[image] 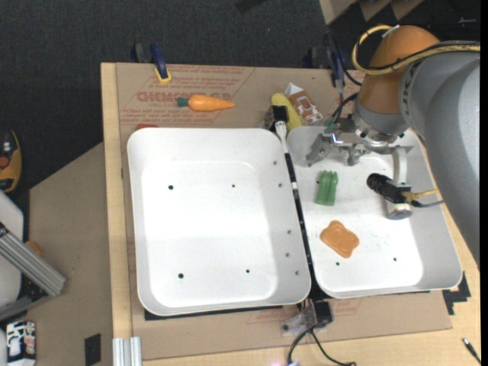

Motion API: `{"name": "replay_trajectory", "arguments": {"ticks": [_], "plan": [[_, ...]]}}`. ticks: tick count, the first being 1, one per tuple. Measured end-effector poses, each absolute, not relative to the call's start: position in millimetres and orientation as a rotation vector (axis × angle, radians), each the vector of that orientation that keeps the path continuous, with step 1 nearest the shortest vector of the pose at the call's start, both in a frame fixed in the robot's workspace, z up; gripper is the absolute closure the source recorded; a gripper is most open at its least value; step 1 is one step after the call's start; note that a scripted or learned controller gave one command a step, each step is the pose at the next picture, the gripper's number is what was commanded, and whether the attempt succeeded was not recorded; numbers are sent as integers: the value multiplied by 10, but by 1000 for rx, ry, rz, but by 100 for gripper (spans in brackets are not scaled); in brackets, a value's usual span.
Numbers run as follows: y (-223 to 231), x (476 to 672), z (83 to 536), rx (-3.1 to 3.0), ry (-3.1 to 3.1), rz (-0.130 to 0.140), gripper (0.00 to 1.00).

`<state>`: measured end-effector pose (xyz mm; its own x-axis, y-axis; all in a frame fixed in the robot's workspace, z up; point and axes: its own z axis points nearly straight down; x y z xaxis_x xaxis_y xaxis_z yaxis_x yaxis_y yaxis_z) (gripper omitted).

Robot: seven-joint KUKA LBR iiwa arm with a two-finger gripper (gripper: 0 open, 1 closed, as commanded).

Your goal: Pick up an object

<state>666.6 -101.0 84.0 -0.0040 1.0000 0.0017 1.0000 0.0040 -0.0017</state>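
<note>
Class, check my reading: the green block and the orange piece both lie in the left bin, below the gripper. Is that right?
Not quite. The camera view shows the green block and the orange piece in the right bin, not the left, below the gripper.

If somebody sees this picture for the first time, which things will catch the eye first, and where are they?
The big grey arm with its orange band fills the upper right, its gripper low over the far end of the right bin. In that bin lie a green object and, nearer the camera, an orange one. Beyond the left bin, a toy carrot rests on the board.
</note>
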Motion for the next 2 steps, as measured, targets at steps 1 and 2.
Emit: {"name": "replay_trajectory", "arguments": {"ticks": [1, 2], "plan": [[-148, 6660, 1592, -2222, -2218, 5, 0], [-9, 6675, 1711, -2201, -2221, -24, 100]]}}
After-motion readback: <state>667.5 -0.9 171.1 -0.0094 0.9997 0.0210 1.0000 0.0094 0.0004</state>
